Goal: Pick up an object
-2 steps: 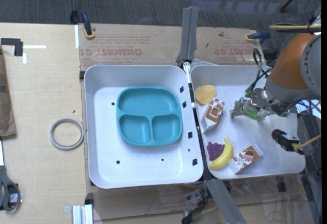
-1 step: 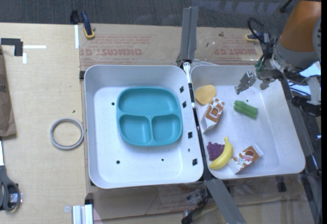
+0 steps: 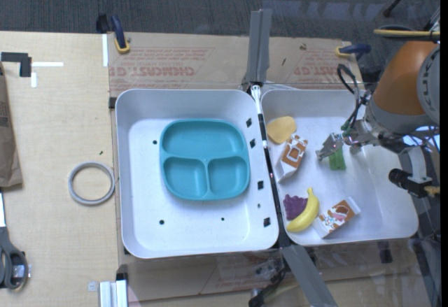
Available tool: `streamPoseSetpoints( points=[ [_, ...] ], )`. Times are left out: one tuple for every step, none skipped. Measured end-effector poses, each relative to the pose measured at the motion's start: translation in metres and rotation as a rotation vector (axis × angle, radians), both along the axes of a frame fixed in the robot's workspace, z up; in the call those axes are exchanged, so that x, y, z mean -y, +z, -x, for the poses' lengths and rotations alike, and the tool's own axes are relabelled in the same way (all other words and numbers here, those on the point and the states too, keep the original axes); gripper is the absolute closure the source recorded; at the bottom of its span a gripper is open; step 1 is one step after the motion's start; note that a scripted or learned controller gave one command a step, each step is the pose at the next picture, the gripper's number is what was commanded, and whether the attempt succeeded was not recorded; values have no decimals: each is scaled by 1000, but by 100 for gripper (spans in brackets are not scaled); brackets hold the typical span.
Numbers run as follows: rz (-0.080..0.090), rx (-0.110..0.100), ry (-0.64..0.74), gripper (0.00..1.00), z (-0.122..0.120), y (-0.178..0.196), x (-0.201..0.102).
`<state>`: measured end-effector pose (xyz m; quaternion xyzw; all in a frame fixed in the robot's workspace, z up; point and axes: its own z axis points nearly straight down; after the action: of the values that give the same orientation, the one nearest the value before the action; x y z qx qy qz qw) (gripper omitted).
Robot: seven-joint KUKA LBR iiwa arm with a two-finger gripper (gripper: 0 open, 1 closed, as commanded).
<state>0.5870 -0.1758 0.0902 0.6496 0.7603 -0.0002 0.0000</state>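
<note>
The gripper point(image 3: 332, 152) sits low in the right bin point(image 3: 392, 225), its metal fingers point(image 3: 326, 152) touching or just beside a small green object point(image 3: 338, 160) that looks like a toy vegetable. Whether the fingers are spread or pinching it cannot be made out from this slant; the green piece lies just beside them, toward the near wall, not clearly between them.

If the green piece is the target, the fingers should straddle it squarely before closing, since it is small and could squirt sideways on the smooth bin floor. Just left of the fingers lies a small orange-and-white carton point(image 3: 292, 155), and beyond it a yellow round piece point(image 3: 281, 129); keep clear of both when descending. Well below the fingers toward the near wall lie a banana point(image 3: 305, 213), purple grapes point(image 3: 294, 203) and a second carton point(image 3: 336, 216). The left bin point(image 3: 133, 215) holds a teal divided plate point(image 3: 206, 159), well apart. Lift straight up once closed.
</note>
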Motion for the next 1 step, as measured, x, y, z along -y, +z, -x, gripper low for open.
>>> streamPoseSetpoints(
  points=[
    [-1,-5,-4,100,1,5,1]
  ],
)
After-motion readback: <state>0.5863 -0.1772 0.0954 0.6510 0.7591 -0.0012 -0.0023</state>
